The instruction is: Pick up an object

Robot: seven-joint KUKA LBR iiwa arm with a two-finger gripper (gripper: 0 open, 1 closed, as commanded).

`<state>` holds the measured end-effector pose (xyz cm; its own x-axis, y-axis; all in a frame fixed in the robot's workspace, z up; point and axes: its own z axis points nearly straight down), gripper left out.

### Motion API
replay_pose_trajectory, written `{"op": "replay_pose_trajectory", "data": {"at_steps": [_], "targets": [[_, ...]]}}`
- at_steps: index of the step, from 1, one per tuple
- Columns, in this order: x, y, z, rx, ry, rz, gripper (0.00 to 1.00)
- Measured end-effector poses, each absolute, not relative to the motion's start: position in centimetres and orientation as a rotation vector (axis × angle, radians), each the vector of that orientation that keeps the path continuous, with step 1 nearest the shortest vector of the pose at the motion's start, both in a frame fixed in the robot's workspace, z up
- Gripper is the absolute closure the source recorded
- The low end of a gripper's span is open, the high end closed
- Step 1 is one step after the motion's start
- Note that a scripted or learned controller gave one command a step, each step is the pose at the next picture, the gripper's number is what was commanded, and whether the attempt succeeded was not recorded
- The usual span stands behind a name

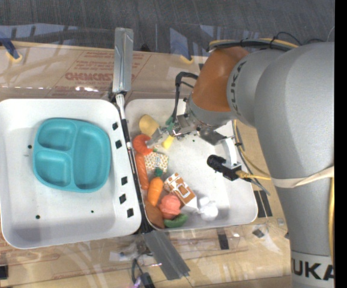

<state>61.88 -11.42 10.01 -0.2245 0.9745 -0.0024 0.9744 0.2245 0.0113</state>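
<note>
The grey arm (281,119) reaches in from the right and covers much of the right bin (242,212), its orange band above the wrist. The left bin (11,179) holds a teal divided plate (71,155) lying flat and well apart from the work.

The toys are crowded along the right bin's left wall: a yellow-tan piece (148,125) at the top, a red one (141,143) below it, a checkered piece (156,160), an orange carrot-like toy (155,191), a brown and white block (180,188), a pink ball (170,204), a green piece (177,221) and a white lump (208,209).

The jaws (166,138) sit low over the top of this heap, just beside the yellow-tan and red pieces, with something small and yellow at their tip. I cannot tell whether they stand wide, narrow or closed on anything, as the tip is too small and cluttered to read.

The likely target is one of those top pieces. The risk is that, packed this tightly and close to the bin wall, a finger could land on a neighbour or the rim and the jaws close on nothing. A rounded toy may also squirt sideways. The black part (221,165) on the wrist hangs near the bin floor.
</note>
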Motion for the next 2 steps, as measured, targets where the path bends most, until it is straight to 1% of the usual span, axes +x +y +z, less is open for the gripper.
{"op": "replay_pose_trajectory", "data": {"at_steps": [1, 2], "targets": [[61.9, -11.4, 11.0, 1.948, 2.453, 0.012, 1.00], [59.4, -10.8, 20.1, 1.875, 2.519, 0.001, 1.00]]}}
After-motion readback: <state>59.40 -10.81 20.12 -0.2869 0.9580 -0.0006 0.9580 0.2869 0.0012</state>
